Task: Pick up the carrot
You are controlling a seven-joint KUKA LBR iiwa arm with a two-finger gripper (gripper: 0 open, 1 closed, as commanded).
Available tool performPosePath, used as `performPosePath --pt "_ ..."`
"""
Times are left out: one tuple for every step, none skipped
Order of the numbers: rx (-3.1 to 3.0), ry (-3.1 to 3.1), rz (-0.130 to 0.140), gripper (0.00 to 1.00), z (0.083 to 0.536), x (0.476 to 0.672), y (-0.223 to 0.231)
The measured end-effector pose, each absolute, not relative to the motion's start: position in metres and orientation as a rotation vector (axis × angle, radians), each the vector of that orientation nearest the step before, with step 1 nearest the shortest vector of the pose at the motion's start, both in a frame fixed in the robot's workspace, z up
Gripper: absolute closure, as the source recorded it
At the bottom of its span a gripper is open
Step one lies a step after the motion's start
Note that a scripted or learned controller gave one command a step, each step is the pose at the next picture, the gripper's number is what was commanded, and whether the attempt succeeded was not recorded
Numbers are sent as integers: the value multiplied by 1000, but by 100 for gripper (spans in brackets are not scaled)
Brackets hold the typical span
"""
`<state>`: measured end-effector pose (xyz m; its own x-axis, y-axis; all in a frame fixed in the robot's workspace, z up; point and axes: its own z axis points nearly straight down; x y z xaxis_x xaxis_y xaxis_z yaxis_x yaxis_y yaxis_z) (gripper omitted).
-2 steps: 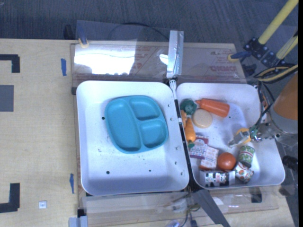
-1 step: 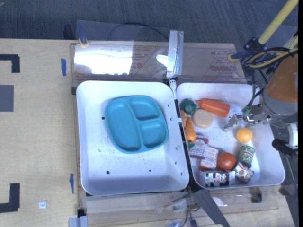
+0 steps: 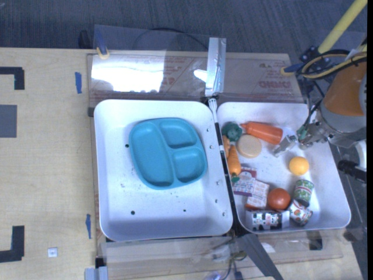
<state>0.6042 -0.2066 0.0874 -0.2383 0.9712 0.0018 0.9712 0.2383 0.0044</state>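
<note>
A long orange carrot [image 3: 262,132] lies across the upper part of the right bin [image 3: 341,200]. A smaller orange carrot-like piece [image 3: 233,160] lies along that bin's left wall, below a green leafy tuft [image 3: 231,131]. My gripper [image 3: 293,141] hangs low over the bin, just right of the long carrot's thick end. It is open, and nothing sits between its fingers. The arm with its orange band [image 3: 345,93] comes in from the right.
A beige disc [image 3: 250,147], a yellow-orange ball [image 3: 298,165], a red tomato [image 3: 279,199], a printed packet [image 3: 252,186] and small cans [image 3: 302,190] crowd the right bin. The left bin [image 3: 111,174] holds a blue divided tray [image 3: 168,152]. Yellow cables [image 3: 317,63] hang at the upper right.
</note>
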Motion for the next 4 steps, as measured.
performPosePath --pt "1937 2478 22 0 89 547 -213" --pt "1937 2467 16 100 100 548 -216" --pt "1973 2435 7 100 87 587 -174" --pt "1978 2434 3 0 86 586 -175"
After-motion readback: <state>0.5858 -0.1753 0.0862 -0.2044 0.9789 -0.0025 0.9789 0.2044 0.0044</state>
